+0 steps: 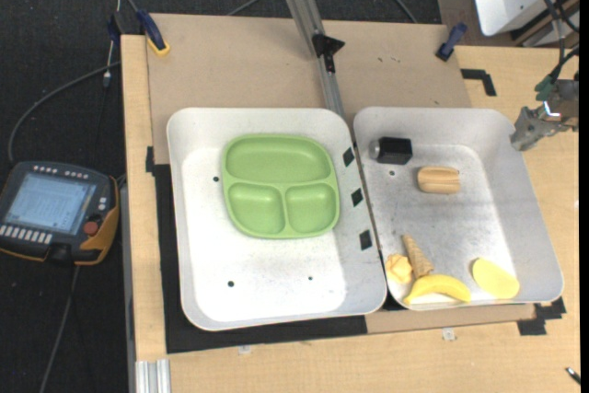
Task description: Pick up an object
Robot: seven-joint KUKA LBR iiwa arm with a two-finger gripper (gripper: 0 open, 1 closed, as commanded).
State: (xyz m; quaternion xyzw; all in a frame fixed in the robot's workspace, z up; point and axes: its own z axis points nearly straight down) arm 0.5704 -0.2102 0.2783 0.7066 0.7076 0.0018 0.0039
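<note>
The right bin point(515, 198) holds several small items. A black block point(394, 149) lies near its far left corner, with a tan bread roll point(438, 179) just right of it. Along the near edge lie a waffle cone point(416, 255), a yellow banana point(437, 289) and a flat yellow slice point(495, 279). My gripper point(534, 126) hangs at the far right rim of this bin, above its edge and apart from every item. Nothing shows in its grasp.
The left bin point(198, 290) carries a green three-part plate point(279, 185). A metal pole point(304, 5) slants across the back of the bench. A teach pendant point(55, 212) lies off the bench at the left. Blue clamps point(153, 34) sit at the back corners.
</note>
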